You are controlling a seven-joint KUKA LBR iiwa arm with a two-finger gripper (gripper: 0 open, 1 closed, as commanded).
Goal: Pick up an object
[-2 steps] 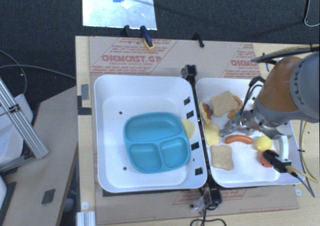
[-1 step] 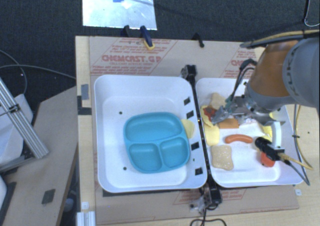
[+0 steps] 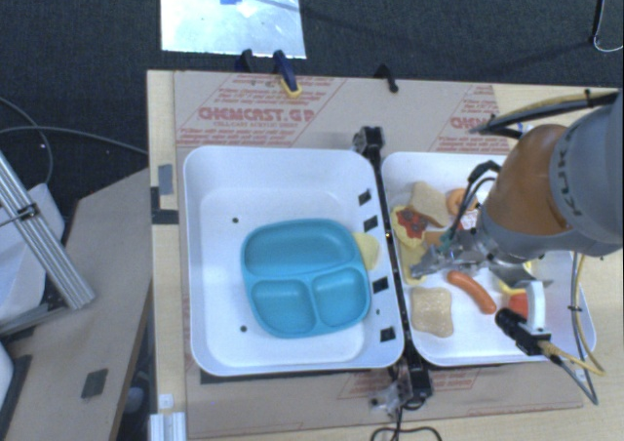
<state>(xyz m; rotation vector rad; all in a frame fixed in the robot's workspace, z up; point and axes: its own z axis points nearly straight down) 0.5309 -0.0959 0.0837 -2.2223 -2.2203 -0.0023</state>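
Note:
My gripper (image 3: 435,260) hangs low over the left half of the right bin (image 3: 561,356), among toy food. Just under and right of it lies an orange sausage (image 3: 474,292). A tan square cracker (image 3: 432,311) rests in front of it. Behind it are a red and yellow piece (image 3: 409,225), a pale bread slice (image 3: 428,200) and a small orange piece (image 3: 455,200). I see nothing held in the gripper.
The left bin (image 3: 219,195) holds a blue divided tray (image 3: 304,276), with a yellow piece (image 3: 368,250) at its right edge. A red piece (image 3: 520,304) and a yellow piece (image 3: 508,286) lie under the arm. The bins' shared wall (image 3: 386,254) runs just left of the gripper.

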